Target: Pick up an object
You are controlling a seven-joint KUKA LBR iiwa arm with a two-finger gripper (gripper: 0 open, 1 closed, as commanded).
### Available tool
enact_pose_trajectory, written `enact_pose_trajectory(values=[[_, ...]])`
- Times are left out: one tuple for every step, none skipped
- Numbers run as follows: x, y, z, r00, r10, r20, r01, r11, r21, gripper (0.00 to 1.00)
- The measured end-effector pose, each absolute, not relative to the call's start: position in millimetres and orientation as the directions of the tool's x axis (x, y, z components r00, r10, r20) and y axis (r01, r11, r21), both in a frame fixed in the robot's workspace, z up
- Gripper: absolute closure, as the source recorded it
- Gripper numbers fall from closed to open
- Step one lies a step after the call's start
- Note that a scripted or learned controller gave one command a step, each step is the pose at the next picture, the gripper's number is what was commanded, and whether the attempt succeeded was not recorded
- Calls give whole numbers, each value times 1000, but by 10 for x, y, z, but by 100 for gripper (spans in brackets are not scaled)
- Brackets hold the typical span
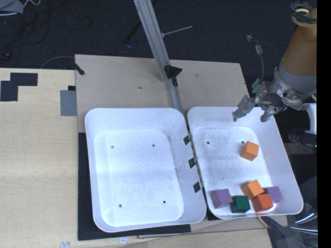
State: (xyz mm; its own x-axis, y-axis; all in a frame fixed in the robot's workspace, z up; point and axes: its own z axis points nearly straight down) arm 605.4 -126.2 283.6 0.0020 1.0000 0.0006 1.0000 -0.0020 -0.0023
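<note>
Where the grey arm with its orange band [302,45] reaches in from the right, the metal two-finger end effector [255,111] hangs over the far right rim of the right-hand shallow white plastic bin [217,123], its two dark fingers spread apart with nothing between them. That bin has a speckled, matte floor and rounded corners. A small orange cube [250,151] sits alone on it, below the end effector and well apart from the other pieces. Along the near edge a cluster of blocks lies close together: a purple cube [221,197] at the left, a dark green block [240,204] just beside it, a second orange cube [253,188] behind, a red-orange block [263,202] touching it, and a smaller purple block [274,193] at the right.

The left-hand shallow white plastic bin [98,138] has the same speckled surface, with small dark dots on its floor. Black clips [192,162] sit along the seam between the two bins. Both rest on a tan board bench [119,81], and a ribbed aluminium rail [155,40] slants up from the seam.
</note>
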Motion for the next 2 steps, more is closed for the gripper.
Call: enact_pose_trajectory(values=[[5749,-1859,1371,3,1000,2,1000,-3,-11,0],[5941,-1975,1105,5,1000,1,1000,-5,-1,0]])
